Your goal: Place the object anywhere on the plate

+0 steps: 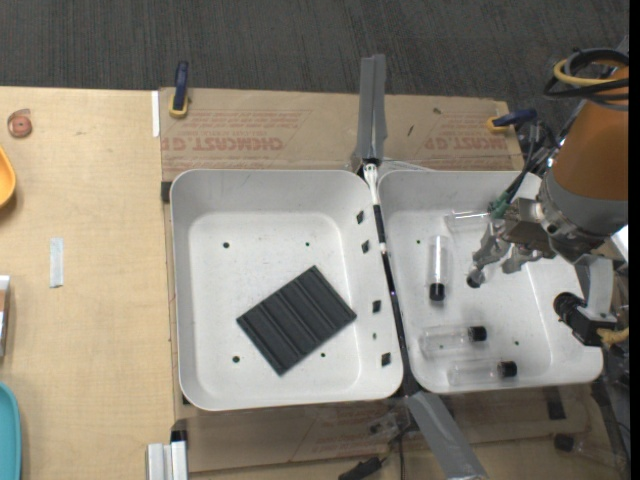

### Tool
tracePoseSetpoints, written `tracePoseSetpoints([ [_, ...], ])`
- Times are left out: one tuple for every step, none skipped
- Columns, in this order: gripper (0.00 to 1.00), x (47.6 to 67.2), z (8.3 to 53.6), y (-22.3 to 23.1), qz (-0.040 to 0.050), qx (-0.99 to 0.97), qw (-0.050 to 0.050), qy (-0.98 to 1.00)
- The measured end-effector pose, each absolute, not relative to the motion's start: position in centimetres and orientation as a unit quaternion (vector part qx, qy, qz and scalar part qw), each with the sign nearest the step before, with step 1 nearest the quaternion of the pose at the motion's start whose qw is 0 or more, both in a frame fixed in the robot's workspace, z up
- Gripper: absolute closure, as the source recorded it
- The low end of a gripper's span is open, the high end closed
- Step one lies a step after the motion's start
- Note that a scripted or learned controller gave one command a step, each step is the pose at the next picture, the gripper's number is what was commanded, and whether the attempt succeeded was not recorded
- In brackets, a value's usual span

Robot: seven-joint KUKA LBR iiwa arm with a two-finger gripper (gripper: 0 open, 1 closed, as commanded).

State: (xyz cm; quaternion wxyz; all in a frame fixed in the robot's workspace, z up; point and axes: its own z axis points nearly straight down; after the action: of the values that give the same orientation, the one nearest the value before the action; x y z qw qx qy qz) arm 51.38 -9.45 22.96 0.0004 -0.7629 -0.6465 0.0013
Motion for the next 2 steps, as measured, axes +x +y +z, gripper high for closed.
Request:
tracePoseSetpoints([
  [1.0,51.5,19.0,-4.0,0.002,-0.753,0.001,-0.659],
  [1.0,50.2,19.7,1.9,0.002,-0.731,0.001,-0.682],
])
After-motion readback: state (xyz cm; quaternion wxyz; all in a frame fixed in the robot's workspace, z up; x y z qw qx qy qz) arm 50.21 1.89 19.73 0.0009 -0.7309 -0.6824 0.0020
